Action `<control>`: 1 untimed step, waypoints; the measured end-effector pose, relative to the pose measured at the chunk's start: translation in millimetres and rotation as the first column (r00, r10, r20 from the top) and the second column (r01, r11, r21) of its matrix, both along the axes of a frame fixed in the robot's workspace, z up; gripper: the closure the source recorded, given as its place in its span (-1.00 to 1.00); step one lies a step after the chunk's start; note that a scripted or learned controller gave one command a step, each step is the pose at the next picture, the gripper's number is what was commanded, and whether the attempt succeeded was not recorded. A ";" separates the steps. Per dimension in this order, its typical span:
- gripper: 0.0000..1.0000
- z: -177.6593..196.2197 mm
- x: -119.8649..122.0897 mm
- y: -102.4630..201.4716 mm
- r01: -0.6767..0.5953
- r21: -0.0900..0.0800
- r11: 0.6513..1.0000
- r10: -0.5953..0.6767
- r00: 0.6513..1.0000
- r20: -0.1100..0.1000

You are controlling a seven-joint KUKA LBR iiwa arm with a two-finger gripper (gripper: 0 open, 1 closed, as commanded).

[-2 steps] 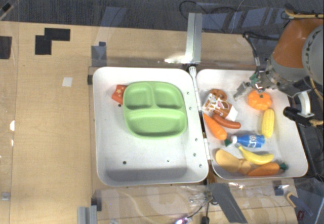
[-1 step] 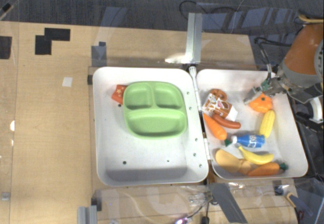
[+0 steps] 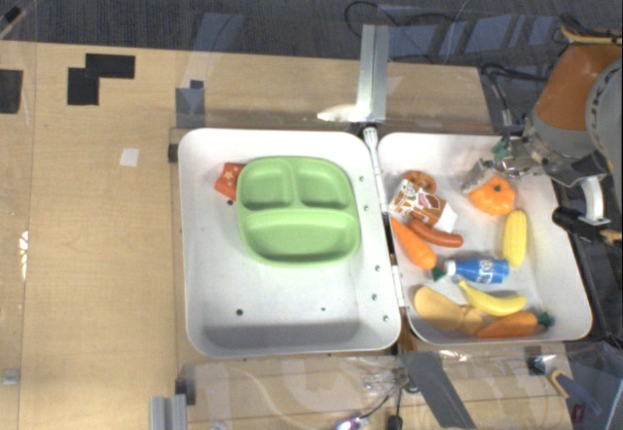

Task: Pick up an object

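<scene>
A: Toys are crowded into the right bin (image 3: 576,253): an orange round fruit (image 3: 493,197) near the far right corner, a yellow corn-like piece (image 3: 514,237) just beside it toward the near edge, a printed packet (image 3: 419,200) and a sausage (image 3: 436,234) toward the left wall, and a blue bottle (image 3: 480,270), a banana (image 3: 493,301) and a carrot (image 3: 511,325) along the near edge.

B: And the gripper (image 3: 502,159)?

A: It is seen low at the bin's far right corner, just above the orange round fruit. Whether anything is pinched cannot be told; the tips are too small and cluttered.

B: Where is trouble expected?

A: The orange round fruit is judged the likely target. Being rounded, it could be squeezed out sideways, and the far wall could be struck if the descent is made too close to it.

B: The left bin (image 3: 204,253)?

A: A green divided plate (image 3: 296,207) is carried at its middle, with a small red item (image 3: 228,181) tucked at the plate's far left edge.
</scene>
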State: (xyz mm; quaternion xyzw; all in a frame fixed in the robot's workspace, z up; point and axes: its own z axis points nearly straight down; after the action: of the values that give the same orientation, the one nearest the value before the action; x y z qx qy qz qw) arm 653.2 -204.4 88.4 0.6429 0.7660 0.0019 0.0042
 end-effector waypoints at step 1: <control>1.00 13.5 2.8 1.3 -0.006 -0.003 1.000 0.006 1.000 0.008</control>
State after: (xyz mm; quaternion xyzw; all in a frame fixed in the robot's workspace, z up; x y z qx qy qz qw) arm 656.0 -203.2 101.9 0.6404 0.7680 0.0033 0.0080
